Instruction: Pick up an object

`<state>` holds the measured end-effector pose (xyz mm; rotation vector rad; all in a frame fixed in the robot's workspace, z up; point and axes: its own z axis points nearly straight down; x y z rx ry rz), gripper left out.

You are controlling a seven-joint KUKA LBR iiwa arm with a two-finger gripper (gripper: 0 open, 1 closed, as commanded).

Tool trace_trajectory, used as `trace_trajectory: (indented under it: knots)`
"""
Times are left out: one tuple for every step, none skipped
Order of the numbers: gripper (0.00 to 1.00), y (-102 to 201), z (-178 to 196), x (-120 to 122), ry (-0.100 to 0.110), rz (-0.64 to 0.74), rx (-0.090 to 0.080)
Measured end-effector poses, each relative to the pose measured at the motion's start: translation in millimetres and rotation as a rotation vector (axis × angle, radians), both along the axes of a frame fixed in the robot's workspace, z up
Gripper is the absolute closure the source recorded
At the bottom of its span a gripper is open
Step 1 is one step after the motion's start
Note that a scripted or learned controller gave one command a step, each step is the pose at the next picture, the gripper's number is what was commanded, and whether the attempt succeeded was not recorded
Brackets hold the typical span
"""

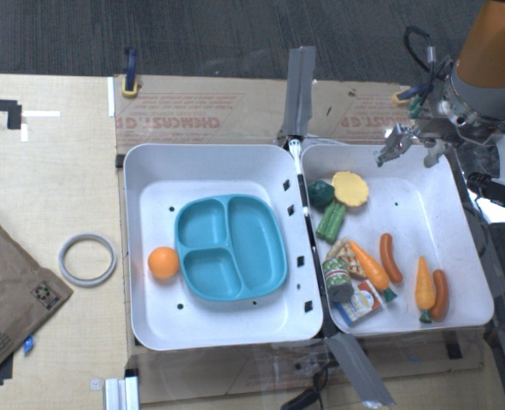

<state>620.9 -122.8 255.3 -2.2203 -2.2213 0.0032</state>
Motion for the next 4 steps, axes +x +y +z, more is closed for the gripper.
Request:
trace_trajectory:
  knots:
    - [0.0,-7.8,-156.0,-60.0,0.001,-0.056,0.001]
    - [0.0,15.1,-163.2,-102.9,-0.003,0.1,0.001]
    - [1.0,13.9,-154.7,-103.0,-0.002,0.096,0.0]
    - [1.0,43.5,-64.0,-29.1,-0.001,0.046,-0.001]
